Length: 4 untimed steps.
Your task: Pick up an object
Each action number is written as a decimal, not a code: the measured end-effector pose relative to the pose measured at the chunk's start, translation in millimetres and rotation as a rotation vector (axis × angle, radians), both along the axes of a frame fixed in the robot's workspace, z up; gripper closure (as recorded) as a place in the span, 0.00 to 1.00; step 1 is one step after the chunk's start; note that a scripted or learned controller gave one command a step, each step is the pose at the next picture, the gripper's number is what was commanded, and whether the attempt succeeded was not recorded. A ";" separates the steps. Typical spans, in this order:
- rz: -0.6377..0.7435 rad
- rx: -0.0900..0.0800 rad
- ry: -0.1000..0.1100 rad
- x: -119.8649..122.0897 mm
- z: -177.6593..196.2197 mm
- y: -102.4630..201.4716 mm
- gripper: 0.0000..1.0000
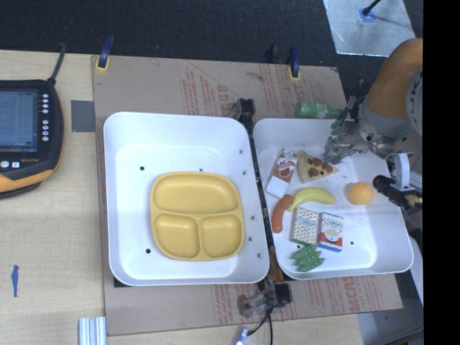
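Tool (335, 148) metallic, grip state unclear, over triangular pizza slice (314, 167); curved banana (311, 195), round orange (359, 192) nearby.

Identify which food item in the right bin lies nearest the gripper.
The pizza slice, just below the gripper; the banana, orange and cartons sit farther away.

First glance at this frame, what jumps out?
The yellow divided tray lying alone in the left bin. Next, the right bin crowded with toy food: a banana, an orange, a pizza slice, a sausage and two small cartons. The gripper hangs over that bin's far edge, beside the pizza slice.
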<state>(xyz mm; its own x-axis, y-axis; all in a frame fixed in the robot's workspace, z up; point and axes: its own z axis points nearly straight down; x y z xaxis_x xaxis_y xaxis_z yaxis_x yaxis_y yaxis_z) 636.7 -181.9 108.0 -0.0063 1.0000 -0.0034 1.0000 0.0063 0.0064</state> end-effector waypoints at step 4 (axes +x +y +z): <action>-0.003 0.004 0.008 19.8 -15.8 48.8 0.00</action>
<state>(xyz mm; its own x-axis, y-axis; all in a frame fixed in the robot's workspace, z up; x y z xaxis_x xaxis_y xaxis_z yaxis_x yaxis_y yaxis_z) 656.5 -133.0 92.2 -0.0030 1.0000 0.0006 1.0000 0.0030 -0.0020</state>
